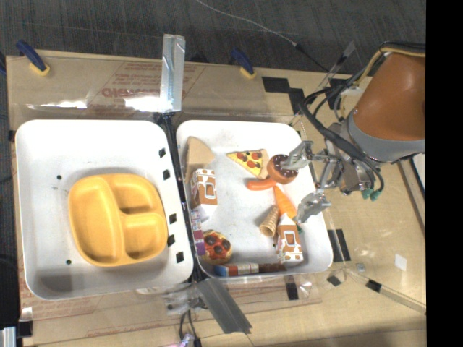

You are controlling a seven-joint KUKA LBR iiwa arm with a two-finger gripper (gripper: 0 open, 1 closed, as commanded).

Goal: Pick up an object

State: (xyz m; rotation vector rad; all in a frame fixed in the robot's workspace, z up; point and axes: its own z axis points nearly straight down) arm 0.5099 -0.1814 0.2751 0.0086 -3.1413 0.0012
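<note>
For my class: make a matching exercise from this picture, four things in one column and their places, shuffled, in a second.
Things:
1. yellow divided tray
2. pizza slice
3. pincer
4. blue clip

Places:
A. over the right bin's right rim
B. top-left corner of the bench
C. inside the left bin
D. upper middle of the right bin

Pairs: 1-C, 2-D, 3-A, 4-B

Glossy yellow plastic tray (116,217), smooth white plastic bins (29,194)
</note>
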